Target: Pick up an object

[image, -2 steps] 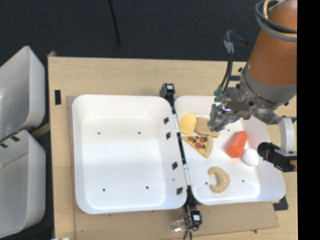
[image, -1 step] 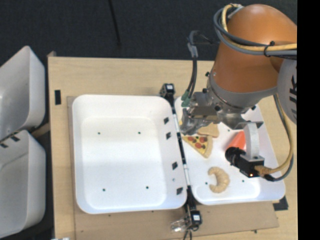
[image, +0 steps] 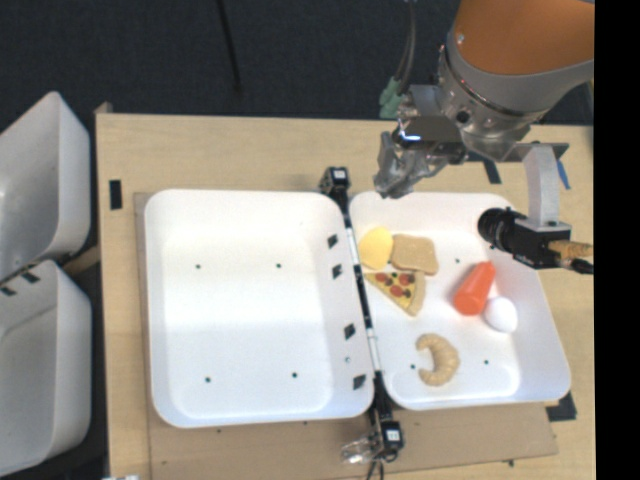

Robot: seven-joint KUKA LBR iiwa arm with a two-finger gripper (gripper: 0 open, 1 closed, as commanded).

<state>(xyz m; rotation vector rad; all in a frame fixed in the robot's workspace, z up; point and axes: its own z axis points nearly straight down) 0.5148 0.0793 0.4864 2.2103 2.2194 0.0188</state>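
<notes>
Lying flat, croissant (image: 437, 358) curving, ends pointing left

Single fixed camera, mounted above the bench (image: 250, 148), looking down at a slant. Far edge of the bench sits toward the top of the frame, near edge at the bottom. Both white bins fit within the frame: left bin (image: 240, 303) about centre, right bin (image: 520, 368) toward the right side. Arm (image: 520, 28) enters from the upper right, cropped by the top edge and large, so close to the lens. Moderate range; small items in the bins stay distinguishable. Dark floor beyond the bench.
</notes>
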